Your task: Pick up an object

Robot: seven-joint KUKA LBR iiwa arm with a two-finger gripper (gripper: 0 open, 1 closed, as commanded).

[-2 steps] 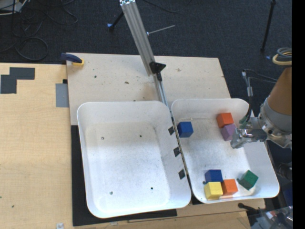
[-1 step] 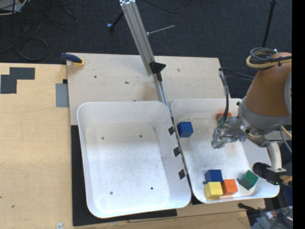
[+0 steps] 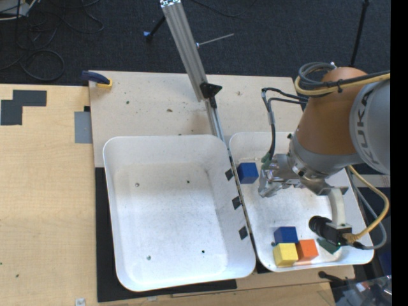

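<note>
While the arm is reaching in from the right, the scene is reading like this, each place told from the right bin point(image 3: 250, 231):

Bench point(image 3: 44, 190): lying pale and wooden to the left of that bin, carrying dark grey patches on its far left part.

Left bin point(image 3: 127, 164): sitting directly left of the right bin, the two rims touching along a seam fitted with small black clips.

Slanted metal rail point(image 3: 187, 43): leaning up and to the left from the right bin's upper left corner.

Blue cube point(image 3: 248, 172): resting inside the right bin by its left wall, in the upper part, just beside the gripper's left.

Gripper point(image 3: 273, 182): hanging over the right bin's upper middle; its fingers are tangled in metal and cable, so I cannot tell whether they are spread or closed, and nothing is showing between them.

Second blue cube point(image 3: 285, 235), yellow cube point(image 3: 286, 254), orange cube point(image 3: 307, 250): sitting clustered together in the right bin's lower part, touching one another.

Arm point(image 3: 335, 123): looming above the right bin's right side, orange band glowing.
</note>
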